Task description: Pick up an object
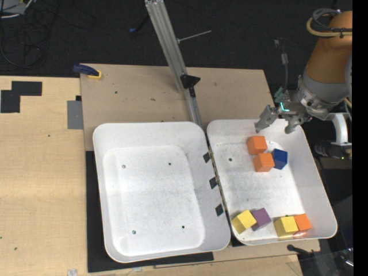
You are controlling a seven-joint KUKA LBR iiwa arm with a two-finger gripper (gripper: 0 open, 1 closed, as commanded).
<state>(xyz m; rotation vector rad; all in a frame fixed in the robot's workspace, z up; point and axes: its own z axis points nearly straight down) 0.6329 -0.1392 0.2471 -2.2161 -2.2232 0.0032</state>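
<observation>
Blocks lie in the right bin (322, 200), in two groups. Near its far edge an orange block (257, 145) sits closest to the rim; a second orange block (264, 162) lies just nearer the camera, and a blue block (279, 158) touches that one on its right. Along the bin's near edge are four more: a yellow block (244, 220) touching a purple block (261, 217), then, a little to the right, another yellow block (285, 226) pressed against a third orange block (302, 222) in the near right corner.

The tool (279, 121) hangs over the far right corner of this bin, just beyond and to the right of the first orange block. Its two fingers are spread apart and point downward, with nothing between them; no block touches them. A small green light glows just above the fingers.

The arm (328, 62) comes in from the right, its orange band above the grey wrist, the wrist tilted so the tool leans toward the bin.

The left bin (103, 154) lies alongside, its right rim meeting the right bin's left rim. Both rest on the bench (138, 94). A metal rail (171, 50) slants from the far edge down to the gap between the bins.
</observation>
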